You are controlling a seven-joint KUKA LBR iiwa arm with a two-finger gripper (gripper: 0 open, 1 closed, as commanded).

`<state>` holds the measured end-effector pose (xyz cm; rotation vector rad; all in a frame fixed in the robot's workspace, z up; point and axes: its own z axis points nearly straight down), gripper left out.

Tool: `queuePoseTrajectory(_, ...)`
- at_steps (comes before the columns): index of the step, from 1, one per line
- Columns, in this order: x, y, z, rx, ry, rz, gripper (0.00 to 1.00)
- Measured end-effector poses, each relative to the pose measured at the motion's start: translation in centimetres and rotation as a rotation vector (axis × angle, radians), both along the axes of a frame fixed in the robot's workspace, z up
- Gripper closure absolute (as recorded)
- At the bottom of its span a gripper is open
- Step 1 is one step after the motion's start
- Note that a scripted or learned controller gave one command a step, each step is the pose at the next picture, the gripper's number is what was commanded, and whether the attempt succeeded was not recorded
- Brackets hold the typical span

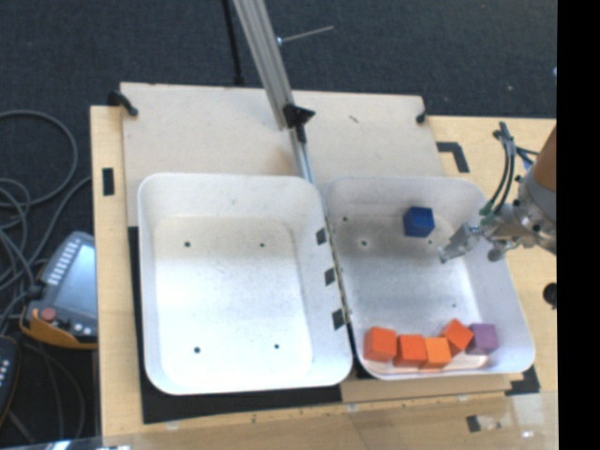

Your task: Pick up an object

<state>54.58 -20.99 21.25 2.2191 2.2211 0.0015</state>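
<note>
Setting: dark carpeted floor (112,26) surrounds a pale wooden bench (375,115), seen from above at a slant.
Bench load: 2 shallow white bins sit side by side, the left bin (155,279) and the right bin (375,279), their inner walls touching along the middle.
Mast: an aluminium rail (265,50) slants from the top of the view down to a black clamp just behind the seam between the 2 bins.
Arm: the grey arm (536,195) with its orange band enters from the right edge, green and black cables looping beside it.
Gripper: the gripper (457,247) hangs over the right bin's right half, its metal tip pointing left and down; whether it is spread or pressed together cannot be told, and nothing shows in its grasp.
Blue cube: 1 blue cube (419,220) lies alone in the upper part of the right bin, near the gripper tip and apart from it.
Front row: 4 orange blocks (412,347) crowd along the right bin's near wall, the rightmost tilted, with 1 purple block (484,337) touching the end of the row.
Floor clutter: grey cables (37,167) curl at the left, beside a handheld control pendant (66,284) with an orange edge.
</note>
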Motion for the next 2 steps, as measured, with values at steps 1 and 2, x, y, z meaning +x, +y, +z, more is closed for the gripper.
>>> queuePoseTrajectory(1, 4.5, 3.3, -11.8, -0.002, -0.001, 0.003, 0.00)
queuePoseTrajectory(2, 9.9, 4.3, -11.5, 0.000, 0.011, 0.001, 0.00)
